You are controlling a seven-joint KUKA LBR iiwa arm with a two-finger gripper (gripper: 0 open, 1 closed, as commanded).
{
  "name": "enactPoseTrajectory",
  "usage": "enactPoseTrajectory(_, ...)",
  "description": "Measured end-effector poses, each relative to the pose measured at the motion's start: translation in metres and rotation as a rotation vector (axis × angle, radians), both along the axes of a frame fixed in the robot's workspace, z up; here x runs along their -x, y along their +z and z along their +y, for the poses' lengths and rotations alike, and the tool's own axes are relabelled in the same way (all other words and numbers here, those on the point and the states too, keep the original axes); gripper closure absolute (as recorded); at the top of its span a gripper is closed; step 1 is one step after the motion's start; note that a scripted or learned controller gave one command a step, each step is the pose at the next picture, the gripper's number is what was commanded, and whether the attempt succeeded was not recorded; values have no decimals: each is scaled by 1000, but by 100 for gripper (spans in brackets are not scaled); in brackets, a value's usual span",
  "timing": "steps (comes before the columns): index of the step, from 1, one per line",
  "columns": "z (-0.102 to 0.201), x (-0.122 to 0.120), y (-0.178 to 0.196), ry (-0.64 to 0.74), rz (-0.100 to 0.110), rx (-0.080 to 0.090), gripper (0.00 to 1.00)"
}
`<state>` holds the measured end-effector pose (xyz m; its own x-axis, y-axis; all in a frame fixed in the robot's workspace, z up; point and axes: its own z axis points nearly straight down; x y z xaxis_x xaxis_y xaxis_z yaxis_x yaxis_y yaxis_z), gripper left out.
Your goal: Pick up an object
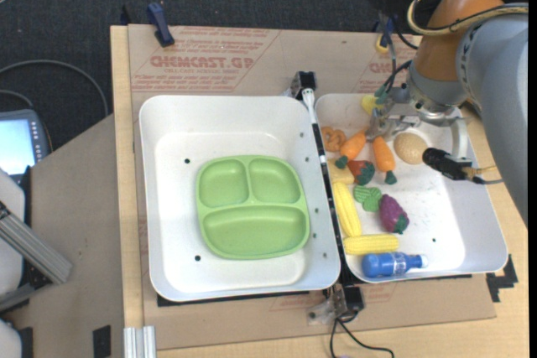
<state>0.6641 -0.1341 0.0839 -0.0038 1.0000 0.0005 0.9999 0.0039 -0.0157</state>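
Note:
My gripper [388, 120] hangs low over the far part of the right bin [453, 218], on the grey arm with the orange band [453, 17]. Directly beneath and beside it lie two orange carrots [354, 147] [383, 153] and a beige round piece [410, 148]. Nearer the front lie a red strawberry [363, 172], a green broccoli [367, 197], a purple eggplant [392, 212], two yellow corn cobs [346, 210] [370, 244] and a blue bottle [390, 264]. Nothing can be seen lifted off the bin floor.
The left bin [168, 138] holds a green divided plate [252, 205]. A small yellow piece [369, 103] and an orange piece [333, 137] lie at the right bin's far left corner. A black fitting on the arm [445, 162] juts over the right bin.

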Motion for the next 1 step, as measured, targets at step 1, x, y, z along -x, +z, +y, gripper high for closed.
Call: enactPoseTrajectory(1,87,78,108,4,-19,-4,100)
